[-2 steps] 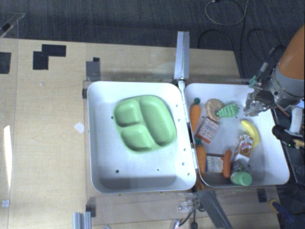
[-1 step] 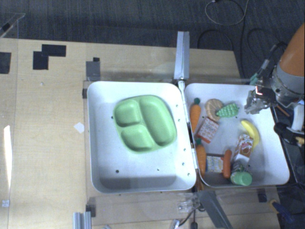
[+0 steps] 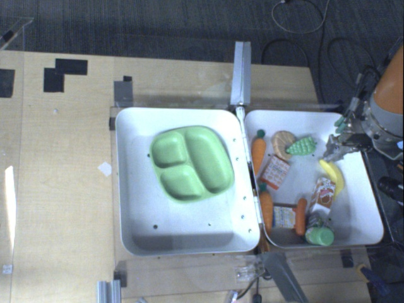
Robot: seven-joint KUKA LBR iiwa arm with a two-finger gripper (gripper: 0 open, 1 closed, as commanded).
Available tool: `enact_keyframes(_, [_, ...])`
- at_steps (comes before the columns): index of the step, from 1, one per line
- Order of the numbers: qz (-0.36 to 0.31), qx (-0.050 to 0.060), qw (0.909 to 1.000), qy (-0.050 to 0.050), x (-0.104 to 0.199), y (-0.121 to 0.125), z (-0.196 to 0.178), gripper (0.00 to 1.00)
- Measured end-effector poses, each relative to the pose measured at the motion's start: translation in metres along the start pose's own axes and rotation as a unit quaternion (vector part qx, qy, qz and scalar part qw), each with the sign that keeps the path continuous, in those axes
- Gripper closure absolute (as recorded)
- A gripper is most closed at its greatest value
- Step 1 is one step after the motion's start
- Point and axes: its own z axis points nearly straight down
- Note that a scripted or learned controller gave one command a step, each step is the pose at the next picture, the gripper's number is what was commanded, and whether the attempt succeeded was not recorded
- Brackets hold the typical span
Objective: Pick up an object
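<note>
My gripper (image 3: pixel 336 148) hangs over the right bin (image 3: pixel 372 223) near its far right side, open, with nothing between its fingers. Just below it lies a yellow banana (image 3: pixel 332 174). To its left rest a green bumpy toy (image 3: pixel 300 146) and a round tan biscuit (image 3: pixel 283 141). An orange carrot (image 3: pixel 258 153) lies along the bin's left wall, with a second carrot (image 3: pixel 266 208) lower down. A red-and-white packet (image 3: pixel 274 171), a small box (image 3: pixel 284 216), a red sausage (image 3: pixel 301 214), a printed sachet (image 3: pixel 323 194) and a green-capped bottle (image 3: pixel 320 233) fill the middle and front.
The left bin (image 3: pixel 132 232) holds a green divided plate (image 3: pixel 191 163). A metal post (image 3: pixel 241 74) stands behind the divider between the bins. Cables (image 3: pixel 303 17) lie on the dark floor behind the bench.
</note>
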Motion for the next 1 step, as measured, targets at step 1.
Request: enact_keyframes(1, [0.015, 0.001, 0.9999, 0.000, -0.0463, -0.0466, 0.0488, 1.00])
